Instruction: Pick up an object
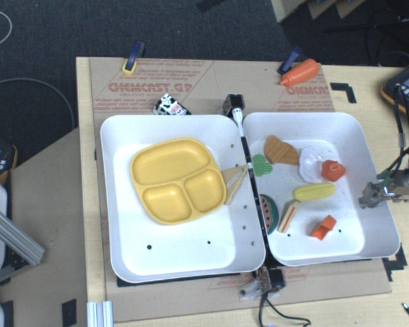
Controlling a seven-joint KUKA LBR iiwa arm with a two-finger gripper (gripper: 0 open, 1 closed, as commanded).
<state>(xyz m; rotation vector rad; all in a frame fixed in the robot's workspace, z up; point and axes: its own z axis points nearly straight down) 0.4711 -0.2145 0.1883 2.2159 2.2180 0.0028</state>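
We are at the approach: our gripper (372, 195) sits at the right bin's (351, 244) right rim, grasping nothing; open or clenched, we cannot tell. The corn (313, 193) lies just left of it. Next, reach over and descend.

Tray (174, 180) in left bin (119, 203) (toys right)

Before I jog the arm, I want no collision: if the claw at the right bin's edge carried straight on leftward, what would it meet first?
Probably the corn, lying nearly level with the claw inside the right bin; the claw's height is unclear, so it might pass over.
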